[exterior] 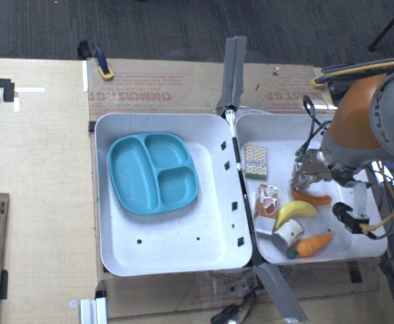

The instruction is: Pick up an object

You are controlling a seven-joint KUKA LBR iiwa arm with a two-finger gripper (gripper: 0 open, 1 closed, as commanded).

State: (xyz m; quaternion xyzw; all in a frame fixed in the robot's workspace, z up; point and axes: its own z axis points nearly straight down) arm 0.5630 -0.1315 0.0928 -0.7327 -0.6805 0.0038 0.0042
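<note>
Hovering low in the right bin (278, 130), the gripper (303, 178) sits just above-left of the orange pepper (311, 198), lying crosswise; finger spread unclear.

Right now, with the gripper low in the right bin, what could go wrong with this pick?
The gripper sits right by a tight cluster: banana, orange pepper, small carton, white cup, carrot. Closing there may well nudge or catch a neighbour instead of gripping one item cleanly. The curved, smooth-looking banana and pepper could slip out. The cluster also lies near the bin's front wall, limiting approach room.
</note>
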